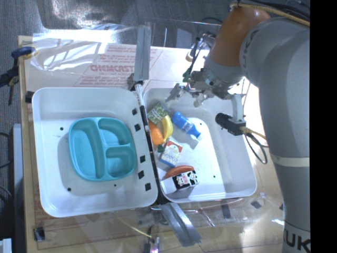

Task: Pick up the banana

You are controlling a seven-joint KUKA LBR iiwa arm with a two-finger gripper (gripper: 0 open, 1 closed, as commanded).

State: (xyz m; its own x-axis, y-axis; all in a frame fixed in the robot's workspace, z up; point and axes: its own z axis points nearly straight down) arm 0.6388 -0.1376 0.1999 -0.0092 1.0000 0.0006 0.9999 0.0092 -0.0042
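Banana (pixel 167 127) by right bin's (pixel 231 181) left wall, long axis along that wall; down-left of hand (pixel 185 91), poised at far edge; open or closed, cannot tell.

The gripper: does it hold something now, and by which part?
Nothing is held. The gripper hangs above the far end of the right bin, apart from the banana, which lies in that bin.

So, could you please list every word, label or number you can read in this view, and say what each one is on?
"CHEMCAST": red print on the protective sheet behind the bins; the smaller lines around it are too blurred to read.
"KU": white letters on the arm's base, cut off at the frame edge.
Small carton and black-and-white pack in the right bin: printing too small to read.
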